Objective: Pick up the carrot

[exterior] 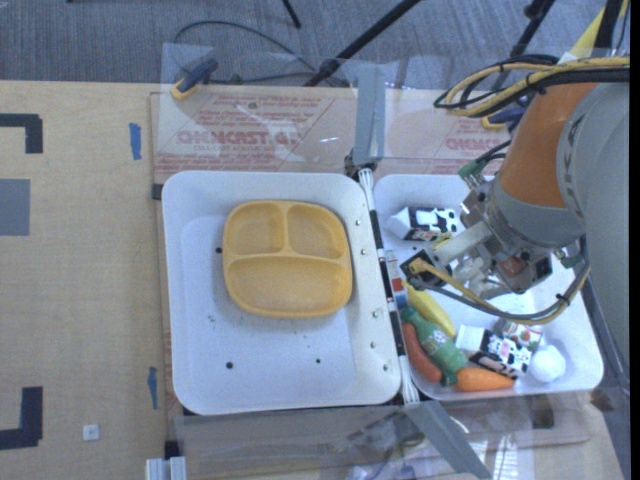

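Observation:
The carrot (487, 379) is orange with a green stub at its left end. It lies flat along the front wall of the right bin (585, 363). My gripper (503, 266) hangs over the middle of that bin, under the grey wrist with the orange band. It is behind and above the carrot, well apart from it, with the wrist body covering much of it.
Around the carrot lie a red-orange stick (419, 353), a green labelled piece (433, 339), a yellow banana (431, 308), a black-and-white patterned block (509, 347) and a white ball (547, 365). Another patterned piece (424, 220) sits at the back. The left bin (190, 298) holds a yellow divided plate (287, 258).

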`<state>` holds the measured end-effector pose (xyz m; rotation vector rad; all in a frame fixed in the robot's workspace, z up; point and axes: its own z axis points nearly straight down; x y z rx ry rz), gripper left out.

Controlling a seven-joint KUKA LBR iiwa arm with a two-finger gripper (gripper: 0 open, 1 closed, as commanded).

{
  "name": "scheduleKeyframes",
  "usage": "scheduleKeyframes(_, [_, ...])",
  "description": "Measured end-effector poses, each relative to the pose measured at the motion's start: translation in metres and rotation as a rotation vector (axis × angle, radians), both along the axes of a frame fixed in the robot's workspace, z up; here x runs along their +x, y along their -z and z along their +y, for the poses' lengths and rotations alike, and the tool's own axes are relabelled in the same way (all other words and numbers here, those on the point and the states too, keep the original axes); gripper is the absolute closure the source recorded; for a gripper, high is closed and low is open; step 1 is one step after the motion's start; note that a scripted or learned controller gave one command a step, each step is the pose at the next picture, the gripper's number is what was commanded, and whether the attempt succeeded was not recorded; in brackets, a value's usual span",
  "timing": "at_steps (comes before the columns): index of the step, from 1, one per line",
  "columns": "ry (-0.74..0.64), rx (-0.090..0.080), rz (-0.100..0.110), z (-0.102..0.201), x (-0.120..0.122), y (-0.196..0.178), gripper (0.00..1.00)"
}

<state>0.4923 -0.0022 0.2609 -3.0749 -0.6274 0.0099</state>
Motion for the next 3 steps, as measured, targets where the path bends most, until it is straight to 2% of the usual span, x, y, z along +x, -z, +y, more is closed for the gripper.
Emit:
scheduleKeyframes(1, [-0.226, -0.001, -0.004, 0.029, 0.040, -0.172, 1.00])
scheduleKeyframes(2, [-0.491, 0.002, -0.001, -0.003, 0.122, -0.073, 1.00])
scheduleKeyframes(3, [-0.228, 0.001, -0.001, -0.056, 0.126, 0.019, 1.00])
